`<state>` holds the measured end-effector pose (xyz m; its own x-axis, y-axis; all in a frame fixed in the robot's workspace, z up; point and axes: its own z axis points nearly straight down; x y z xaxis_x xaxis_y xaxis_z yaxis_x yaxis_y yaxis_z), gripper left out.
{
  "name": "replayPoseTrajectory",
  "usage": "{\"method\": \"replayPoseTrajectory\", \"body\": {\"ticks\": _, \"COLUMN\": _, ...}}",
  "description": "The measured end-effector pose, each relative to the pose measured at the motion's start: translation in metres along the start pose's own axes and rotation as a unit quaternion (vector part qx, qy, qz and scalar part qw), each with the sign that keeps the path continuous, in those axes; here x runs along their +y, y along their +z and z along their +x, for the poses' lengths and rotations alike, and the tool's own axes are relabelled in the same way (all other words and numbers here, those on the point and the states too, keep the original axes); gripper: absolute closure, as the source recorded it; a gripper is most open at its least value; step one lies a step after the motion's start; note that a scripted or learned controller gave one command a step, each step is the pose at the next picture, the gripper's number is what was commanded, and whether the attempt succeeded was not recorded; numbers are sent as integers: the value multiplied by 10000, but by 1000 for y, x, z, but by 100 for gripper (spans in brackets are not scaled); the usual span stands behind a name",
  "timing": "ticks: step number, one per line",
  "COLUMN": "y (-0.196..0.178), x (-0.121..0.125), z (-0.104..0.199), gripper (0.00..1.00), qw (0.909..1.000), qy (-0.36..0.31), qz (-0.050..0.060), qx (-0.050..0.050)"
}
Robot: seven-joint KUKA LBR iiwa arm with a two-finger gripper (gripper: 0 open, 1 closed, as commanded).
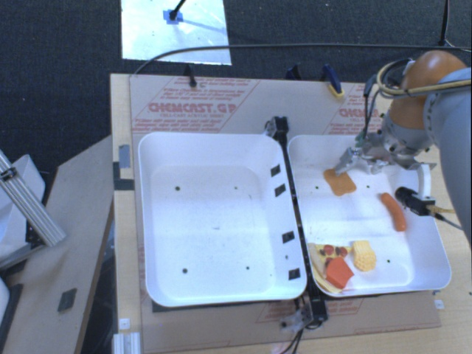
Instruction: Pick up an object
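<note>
Counter (221, 98) carries two white bins | gripper (346, 164) is lowered onto tan slice (340, 182) in right bin (431, 268) | finger spread cannot be told

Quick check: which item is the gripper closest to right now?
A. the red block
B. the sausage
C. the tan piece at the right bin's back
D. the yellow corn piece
C: the gripper sits right over the tan piece, with the other items farther off.

Dark carpet floor (59, 57) — a shiny metal sheet (175, 21) lies on it.
</note>
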<state>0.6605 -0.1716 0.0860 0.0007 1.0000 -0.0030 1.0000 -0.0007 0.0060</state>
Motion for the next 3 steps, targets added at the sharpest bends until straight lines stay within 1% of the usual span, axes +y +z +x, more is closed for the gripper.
{"method": "replayPoseTrajectory", "body": {"ticks": 1, "y": 1, "x": 3, "z": 23, "gripper": 0, "qw": 10000, "qy": -35, "qz": 13, "qx": 11}}
{"method": "replayPoseTrajectory", "body": {"ticks": 2, "y": 1, "x": -6, "z": 51, "gripper": 0, "qw": 10000, "qy": -40, "qz": 22, "qx": 14}}
{"method": "replayPoseTrajectory", "body": {"ticks": 3, "y": -11, "x": -4, "z": 50, "gripper": 100, "qw": 10000, "qy": -49, "qz": -3, "qx": 10}}
